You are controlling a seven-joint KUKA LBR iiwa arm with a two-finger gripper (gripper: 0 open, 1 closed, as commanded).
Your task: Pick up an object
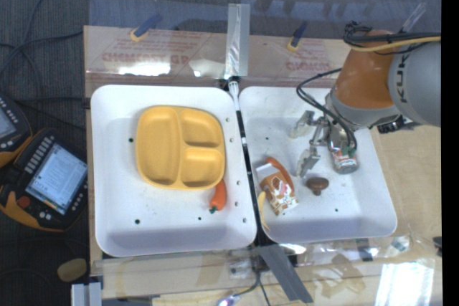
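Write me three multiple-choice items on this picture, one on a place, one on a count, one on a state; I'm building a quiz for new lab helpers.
1. Where does the carrot lie?
A. In the left bin, by the yellow tray
B. In the right bin
C. On the bench outside the bins

2. How many compartments does the yellow tray have?
A. Two
B. Three
C. Five

3. How is the gripper?
A. Open, over the right bin, holding nothing
B. Shut on the carrot
C. Resting on the yellow tray

Answers:
1. A, the carrot sits off the tray's lower right corner.
2. B, one long section and two smaller ones.
3. A, its fingers are spread with nothing between them.
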